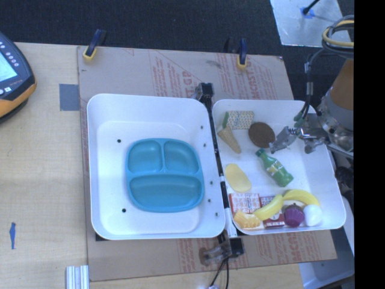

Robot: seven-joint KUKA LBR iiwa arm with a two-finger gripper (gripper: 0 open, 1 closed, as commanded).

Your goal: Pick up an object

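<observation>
The right bin (319,167) holds several toy foods. Among them are a brown round piece (261,133), a green bottle (274,167), a beige cone (228,139), a speckled square cracker (240,120) and a pale yellow oval (238,177). A banana (281,202), a purple ball (293,215), a white egg (313,214) and a red-and-white packet (252,202) lie along its near edge. My gripper (296,142) hangs over the bin's upper right part, just right of the brown piece. It is open, with nothing between its fingers.
In the left bin (102,161) lies a blue divided plate (163,174). A yellow and grey device (12,71) sits at the bench's far left. Two clamps (93,44) (242,52) hold the cardboard's back edge. Cables loop above the arm at the right.
</observation>
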